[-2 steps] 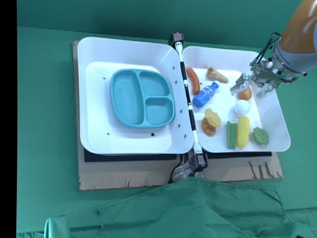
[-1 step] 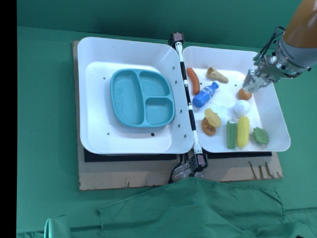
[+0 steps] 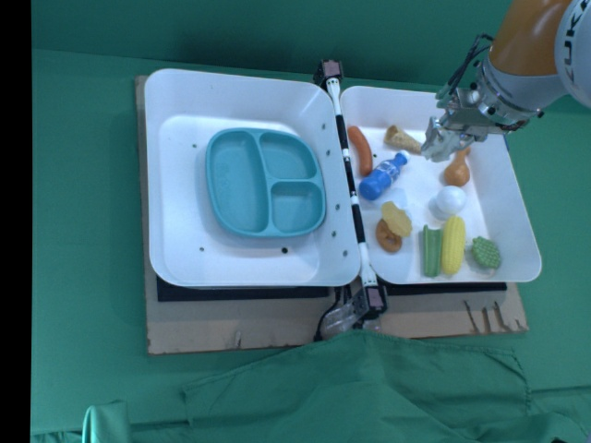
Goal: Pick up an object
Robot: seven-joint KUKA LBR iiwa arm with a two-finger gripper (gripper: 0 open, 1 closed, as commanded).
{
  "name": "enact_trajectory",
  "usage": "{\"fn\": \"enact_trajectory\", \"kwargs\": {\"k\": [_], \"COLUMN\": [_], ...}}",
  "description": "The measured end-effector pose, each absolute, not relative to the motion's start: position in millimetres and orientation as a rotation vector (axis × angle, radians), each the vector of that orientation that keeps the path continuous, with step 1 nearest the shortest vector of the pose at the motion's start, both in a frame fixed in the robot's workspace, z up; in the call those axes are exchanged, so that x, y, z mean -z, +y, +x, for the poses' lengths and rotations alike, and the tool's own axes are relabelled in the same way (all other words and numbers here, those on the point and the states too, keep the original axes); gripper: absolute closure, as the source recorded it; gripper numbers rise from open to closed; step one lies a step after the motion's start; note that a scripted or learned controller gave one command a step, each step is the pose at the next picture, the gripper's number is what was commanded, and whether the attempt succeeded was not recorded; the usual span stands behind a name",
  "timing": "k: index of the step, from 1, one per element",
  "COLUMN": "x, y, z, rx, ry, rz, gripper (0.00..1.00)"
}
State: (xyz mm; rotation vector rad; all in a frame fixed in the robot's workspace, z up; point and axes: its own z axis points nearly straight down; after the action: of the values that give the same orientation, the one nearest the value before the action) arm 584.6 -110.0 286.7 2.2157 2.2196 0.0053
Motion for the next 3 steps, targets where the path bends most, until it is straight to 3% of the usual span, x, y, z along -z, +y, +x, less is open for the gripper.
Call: {"fn": "enact_trajectory", "kwargs": {"k": [1,2,3], "x": [-286.9,-299.8,-299.4], "y": [-112.8,-113.6,-113.7], "z": [583.7,584.6,584.5], "rx": [-0.004,-0.009,-0.008], "ry": [2.215,2.208,2.208], "rz": [2.221,2.219,2.220], "gripper": [0.00,1.00,0.00]}}
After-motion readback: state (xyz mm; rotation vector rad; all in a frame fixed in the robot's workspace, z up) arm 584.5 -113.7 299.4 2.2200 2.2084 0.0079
